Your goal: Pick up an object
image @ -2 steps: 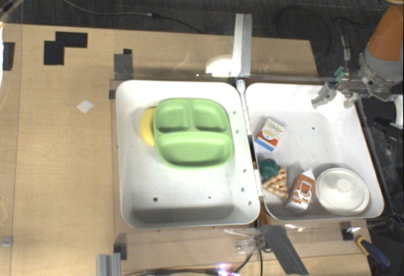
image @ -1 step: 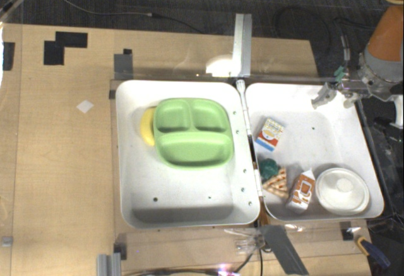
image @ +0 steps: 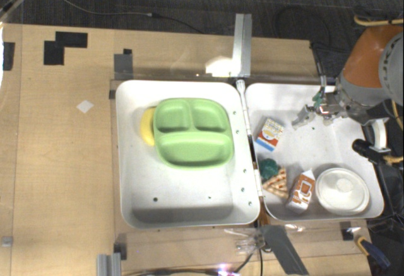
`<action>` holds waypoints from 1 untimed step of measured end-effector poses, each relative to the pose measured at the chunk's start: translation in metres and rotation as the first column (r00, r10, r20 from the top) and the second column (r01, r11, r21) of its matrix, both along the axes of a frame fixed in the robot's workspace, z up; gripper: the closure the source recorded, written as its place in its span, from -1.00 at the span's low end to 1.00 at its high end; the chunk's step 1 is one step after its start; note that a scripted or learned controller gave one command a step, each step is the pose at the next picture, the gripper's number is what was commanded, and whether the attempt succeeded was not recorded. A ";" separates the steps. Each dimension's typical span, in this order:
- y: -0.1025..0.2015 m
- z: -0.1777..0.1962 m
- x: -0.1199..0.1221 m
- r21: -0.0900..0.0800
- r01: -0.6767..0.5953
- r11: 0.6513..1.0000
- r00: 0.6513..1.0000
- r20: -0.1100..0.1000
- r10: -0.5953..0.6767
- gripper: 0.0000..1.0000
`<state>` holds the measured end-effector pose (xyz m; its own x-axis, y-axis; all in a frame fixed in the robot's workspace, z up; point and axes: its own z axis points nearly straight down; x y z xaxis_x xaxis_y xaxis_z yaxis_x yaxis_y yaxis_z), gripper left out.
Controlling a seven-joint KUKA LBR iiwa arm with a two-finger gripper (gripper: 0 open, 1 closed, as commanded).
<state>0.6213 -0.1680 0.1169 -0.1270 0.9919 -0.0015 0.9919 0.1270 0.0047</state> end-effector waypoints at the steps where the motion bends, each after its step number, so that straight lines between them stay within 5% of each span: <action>1: 0.053 -0.029 -0.031 -0.002 -0.157 0.988 0.988 0.004 0.157 -1.00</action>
<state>0.5899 -0.1147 0.0878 -0.2808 0.9598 -0.0040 0.9597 0.2808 0.0087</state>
